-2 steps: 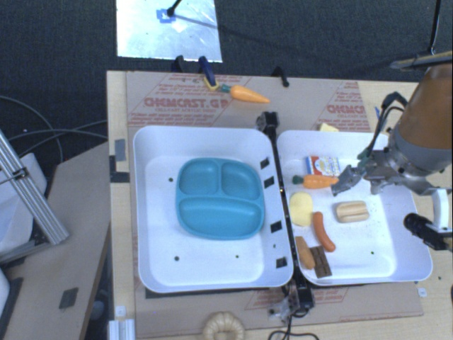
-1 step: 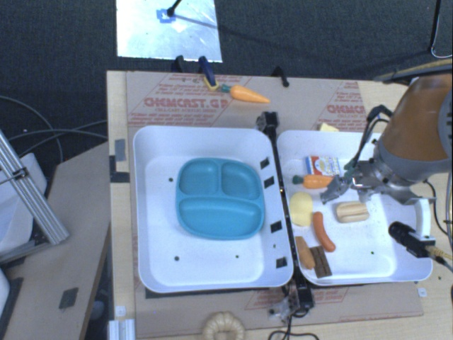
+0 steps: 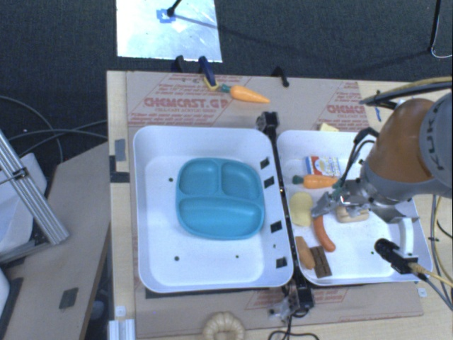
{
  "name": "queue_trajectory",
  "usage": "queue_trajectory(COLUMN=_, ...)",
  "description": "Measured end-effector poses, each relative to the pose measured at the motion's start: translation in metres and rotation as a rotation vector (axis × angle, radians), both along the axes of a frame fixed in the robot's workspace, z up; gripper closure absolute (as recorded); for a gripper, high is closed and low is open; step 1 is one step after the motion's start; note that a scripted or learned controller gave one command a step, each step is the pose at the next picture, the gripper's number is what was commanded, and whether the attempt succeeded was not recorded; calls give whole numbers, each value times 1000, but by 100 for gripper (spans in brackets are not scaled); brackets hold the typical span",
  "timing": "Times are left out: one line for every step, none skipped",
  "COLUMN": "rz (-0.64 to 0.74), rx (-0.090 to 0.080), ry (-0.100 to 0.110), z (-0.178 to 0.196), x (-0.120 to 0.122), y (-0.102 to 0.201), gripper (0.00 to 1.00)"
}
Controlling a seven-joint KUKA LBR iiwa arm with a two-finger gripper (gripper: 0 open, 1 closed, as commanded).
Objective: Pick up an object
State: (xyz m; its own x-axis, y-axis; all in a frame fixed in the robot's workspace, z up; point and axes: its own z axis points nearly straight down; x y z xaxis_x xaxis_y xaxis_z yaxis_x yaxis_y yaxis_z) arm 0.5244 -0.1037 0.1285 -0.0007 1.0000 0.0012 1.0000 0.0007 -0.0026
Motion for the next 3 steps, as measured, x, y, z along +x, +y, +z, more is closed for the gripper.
queue_trajectory(rz=-1, rx=-1, ry=-2, z=-46, x=1, y=0, gripper=0)
queue_trajectory(rz=0, rx=-1, ry=-6, z=-33, x=2, y=0, gripper=100)
queue_trajectory(rz=-1, rx=-2, ry=-7, z=21, x=5, y=-11, gripper=100)
